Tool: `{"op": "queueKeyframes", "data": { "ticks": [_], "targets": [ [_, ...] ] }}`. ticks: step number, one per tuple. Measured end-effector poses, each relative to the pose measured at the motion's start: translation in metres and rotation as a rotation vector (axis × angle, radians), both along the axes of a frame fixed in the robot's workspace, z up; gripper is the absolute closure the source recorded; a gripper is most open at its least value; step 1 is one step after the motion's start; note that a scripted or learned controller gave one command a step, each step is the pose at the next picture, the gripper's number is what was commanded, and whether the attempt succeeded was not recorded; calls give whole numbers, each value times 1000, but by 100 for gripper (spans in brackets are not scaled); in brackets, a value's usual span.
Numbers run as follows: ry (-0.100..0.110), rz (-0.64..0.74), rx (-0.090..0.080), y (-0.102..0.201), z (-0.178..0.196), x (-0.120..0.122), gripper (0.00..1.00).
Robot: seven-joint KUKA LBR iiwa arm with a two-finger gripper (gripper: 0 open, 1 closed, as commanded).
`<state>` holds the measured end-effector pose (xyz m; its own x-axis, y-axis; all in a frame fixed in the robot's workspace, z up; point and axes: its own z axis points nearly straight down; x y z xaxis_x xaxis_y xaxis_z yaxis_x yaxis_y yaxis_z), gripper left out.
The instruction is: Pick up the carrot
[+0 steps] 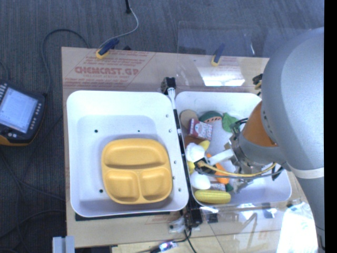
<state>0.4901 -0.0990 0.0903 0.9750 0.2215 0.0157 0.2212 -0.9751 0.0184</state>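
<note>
Among the food in the right bin point(274, 194), the carrot point(221, 180) shows as a small orange sliver beneath the gripper point(213, 165); I cannot tell how its fingers stand.

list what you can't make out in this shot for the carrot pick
- Carrot: small orange bits show in the camera view; the hand and arm cover the rest.
- Right bin: its right side is hidden by the arm.
- Hand's fingers: lost in clutter.

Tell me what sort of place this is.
Probably a robotics lab test bench: two shallow white plastic bins on a board, a grey robot arm reaching over small toy foods, and a handheld control pendant on the carpet.
</note>
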Motion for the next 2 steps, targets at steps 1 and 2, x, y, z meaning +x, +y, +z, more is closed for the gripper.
{"op": "queueKeyframes", "data": {
  "ticks": [1,2],
  "targets": [
    [9,2,3,0,8,-2,100],
    [22,5,5,1,14,-4,100]
  ]
}}
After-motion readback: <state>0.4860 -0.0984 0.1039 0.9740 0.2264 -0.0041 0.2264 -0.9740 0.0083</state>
